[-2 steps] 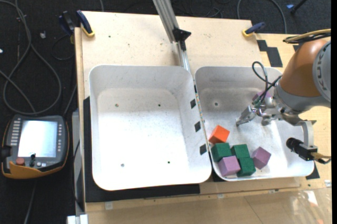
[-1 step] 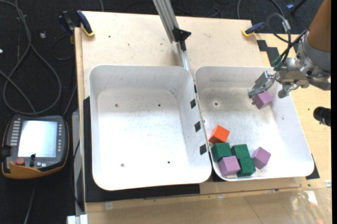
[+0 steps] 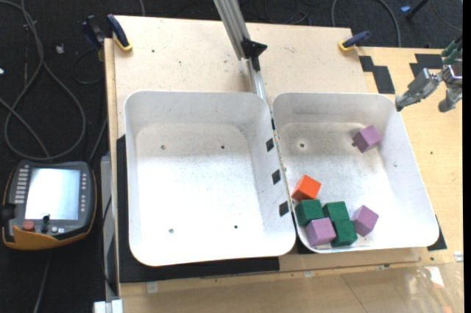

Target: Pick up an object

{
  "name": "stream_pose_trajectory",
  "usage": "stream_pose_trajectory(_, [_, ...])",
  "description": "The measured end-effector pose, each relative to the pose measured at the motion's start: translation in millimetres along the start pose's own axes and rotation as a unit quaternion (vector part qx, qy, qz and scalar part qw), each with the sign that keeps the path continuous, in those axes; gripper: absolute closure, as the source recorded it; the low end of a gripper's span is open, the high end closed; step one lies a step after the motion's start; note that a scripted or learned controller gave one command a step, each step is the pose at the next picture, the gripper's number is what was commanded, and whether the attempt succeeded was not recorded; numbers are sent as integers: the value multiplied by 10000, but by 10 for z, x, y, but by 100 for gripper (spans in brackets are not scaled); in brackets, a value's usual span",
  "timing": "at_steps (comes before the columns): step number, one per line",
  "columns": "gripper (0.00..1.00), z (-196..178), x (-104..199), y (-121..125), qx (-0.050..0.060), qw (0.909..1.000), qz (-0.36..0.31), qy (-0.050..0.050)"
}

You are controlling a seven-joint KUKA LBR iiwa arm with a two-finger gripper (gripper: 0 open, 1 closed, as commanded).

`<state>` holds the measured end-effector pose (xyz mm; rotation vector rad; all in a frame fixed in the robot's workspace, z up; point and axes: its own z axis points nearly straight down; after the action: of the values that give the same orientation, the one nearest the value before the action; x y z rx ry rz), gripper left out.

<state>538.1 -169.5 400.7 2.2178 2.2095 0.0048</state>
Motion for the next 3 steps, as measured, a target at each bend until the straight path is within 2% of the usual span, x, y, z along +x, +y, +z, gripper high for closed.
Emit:
stream_pose_trajectory(1, [0, 1301, 97, 143, 88, 10000, -18, 35])
stream_pose_trajectory(2, [0, 2415, 253, -476, 97, 9999, -9, 42])
stream_pose_trajectory(3, [0, 800, 381, -299, 2, 10000, -39, 14])
